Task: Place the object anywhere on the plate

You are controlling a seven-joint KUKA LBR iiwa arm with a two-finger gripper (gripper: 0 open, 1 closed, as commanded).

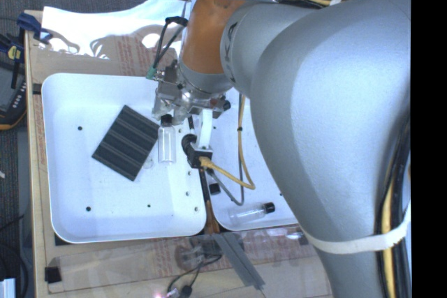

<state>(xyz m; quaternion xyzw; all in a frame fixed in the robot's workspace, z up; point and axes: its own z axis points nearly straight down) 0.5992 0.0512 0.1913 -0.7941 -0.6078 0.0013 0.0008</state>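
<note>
A dark grey ribbed plate (pixel 126 143) lies tilted on the floor of the left white bin (pixel 77 220). My gripper (pixel 166 147) hangs low over that bin, just off the plate's right edge, with nothing visibly in it. A clear tube with a black cap (pixel 253 211) lies on its side at the front of the right bin (pixel 230 225), well apart from the gripper. The large grey arm hides most of the right bin.
The wall between the two bins (pixel 204 200) runs just right of the gripper. A yellow cable (pixel 227 178) loops down over the right bin near the tube. Tools and loose cables (pixel 209 255) lie outside the bins, at the bench's left and front.
</note>
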